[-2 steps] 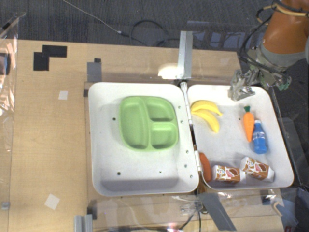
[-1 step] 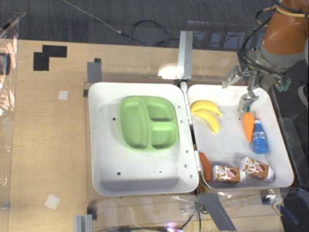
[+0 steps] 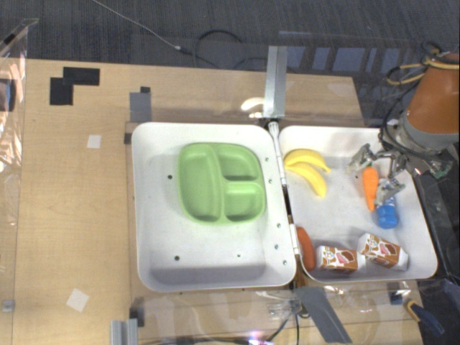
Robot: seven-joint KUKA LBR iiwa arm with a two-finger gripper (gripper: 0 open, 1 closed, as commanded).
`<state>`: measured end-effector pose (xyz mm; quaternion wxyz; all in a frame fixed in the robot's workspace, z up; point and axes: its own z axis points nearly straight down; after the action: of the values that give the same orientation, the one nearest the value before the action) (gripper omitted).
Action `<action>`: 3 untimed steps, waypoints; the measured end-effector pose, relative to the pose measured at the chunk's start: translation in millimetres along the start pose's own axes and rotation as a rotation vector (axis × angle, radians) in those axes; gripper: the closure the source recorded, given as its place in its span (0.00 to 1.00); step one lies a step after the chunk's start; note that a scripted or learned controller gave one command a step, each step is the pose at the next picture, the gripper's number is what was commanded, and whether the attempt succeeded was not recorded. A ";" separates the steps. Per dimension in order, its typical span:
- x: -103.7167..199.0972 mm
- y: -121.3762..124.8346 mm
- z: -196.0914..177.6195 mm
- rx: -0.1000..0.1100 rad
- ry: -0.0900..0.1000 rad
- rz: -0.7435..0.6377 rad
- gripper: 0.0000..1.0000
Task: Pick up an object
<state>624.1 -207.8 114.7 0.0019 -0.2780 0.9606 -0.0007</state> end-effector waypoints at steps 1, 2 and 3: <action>-3.3 2.4 25.3 0.005 -0.008 0.067 0.00; -7.3 1.0 10.2 0.013 -0.018 0.065 1.00; -15.0 -6.5 -81.1 0.009 -0.007 -0.509 1.00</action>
<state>640.0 -205.2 195.9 0.0062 -0.5109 0.8596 -0.0043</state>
